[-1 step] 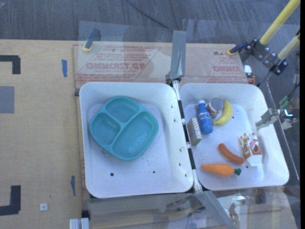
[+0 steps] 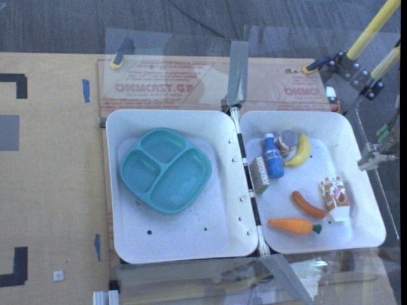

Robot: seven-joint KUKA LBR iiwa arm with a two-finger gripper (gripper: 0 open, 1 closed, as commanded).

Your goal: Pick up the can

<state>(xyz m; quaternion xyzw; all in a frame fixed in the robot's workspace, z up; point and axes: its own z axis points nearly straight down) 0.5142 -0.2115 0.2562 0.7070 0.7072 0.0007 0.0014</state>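
Note:
The can (image 2: 288,140) is a small tin with a grey lid and an orange-and-white side. It stands at the back of the right bin (image 2: 362,234), wedged between a blue bottle (image 2: 273,158) on its left and a yellow banana (image 2: 301,150) on its right. Both seem to touch it, and the banana's curve hides part of its side.
The right bin also holds a small brown box (image 2: 259,173) by its left wall, a red sausage (image 2: 308,204), a carrot (image 2: 292,225) and a small carton (image 2: 335,199). A teal divided plate (image 2: 165,170) lies in the left bin (image 2: 127,234). Yellow poles (image 2: 375,24) rise at the top right.

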